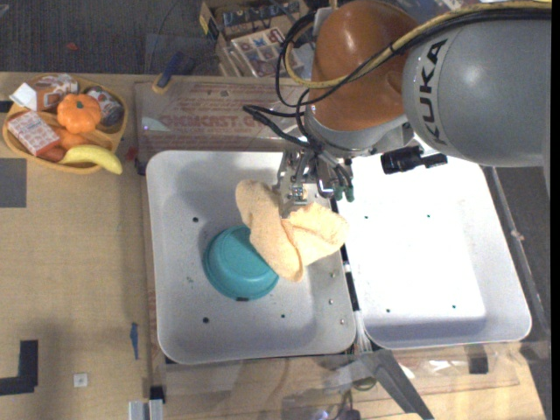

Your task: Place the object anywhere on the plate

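Note:
A teal plate (pixel 233 267) lies in the left white bin (pixel 175 304), a little left of the bin's middle. A crumpled pale yellow cloth (pixel 293 234) lies beside it, and its lower left edge overlaps the plate's right rim. My gripper (pixel 308 194) hangs under the orange band of the arm, right at the cloth's upper part near the bin's right wall. The wrist hides where the gripper meets the cloth.
The right white bin (pixel 429 261) sits against the left one, with the arm's body over its top edge. A wooden crate (pixel 210 116) runs behind the left bin. A basket of toy fruit (pixel 66 129) stands at the far left.

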`<state>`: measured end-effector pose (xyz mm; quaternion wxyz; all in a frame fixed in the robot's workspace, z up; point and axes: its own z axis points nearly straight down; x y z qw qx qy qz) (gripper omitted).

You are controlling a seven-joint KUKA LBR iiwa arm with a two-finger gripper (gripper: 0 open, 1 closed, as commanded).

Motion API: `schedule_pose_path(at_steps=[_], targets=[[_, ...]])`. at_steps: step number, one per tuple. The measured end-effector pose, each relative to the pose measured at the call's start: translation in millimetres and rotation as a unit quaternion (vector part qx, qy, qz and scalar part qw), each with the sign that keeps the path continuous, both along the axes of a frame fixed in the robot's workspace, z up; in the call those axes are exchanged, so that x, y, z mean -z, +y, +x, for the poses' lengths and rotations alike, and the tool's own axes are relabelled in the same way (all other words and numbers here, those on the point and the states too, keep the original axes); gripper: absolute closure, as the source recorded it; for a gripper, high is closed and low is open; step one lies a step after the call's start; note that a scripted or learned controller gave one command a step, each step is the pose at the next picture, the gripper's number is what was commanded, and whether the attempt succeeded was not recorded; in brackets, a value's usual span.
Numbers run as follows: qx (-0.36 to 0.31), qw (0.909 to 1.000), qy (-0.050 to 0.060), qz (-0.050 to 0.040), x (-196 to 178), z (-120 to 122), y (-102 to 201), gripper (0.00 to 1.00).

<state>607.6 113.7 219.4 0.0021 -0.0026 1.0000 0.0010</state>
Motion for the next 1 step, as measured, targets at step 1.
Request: schedule_pose_path(at_steps=[1], targets=[[0.0,1.0,-0.001,0.0003,0.6,-8.0,44.8,1.0]])
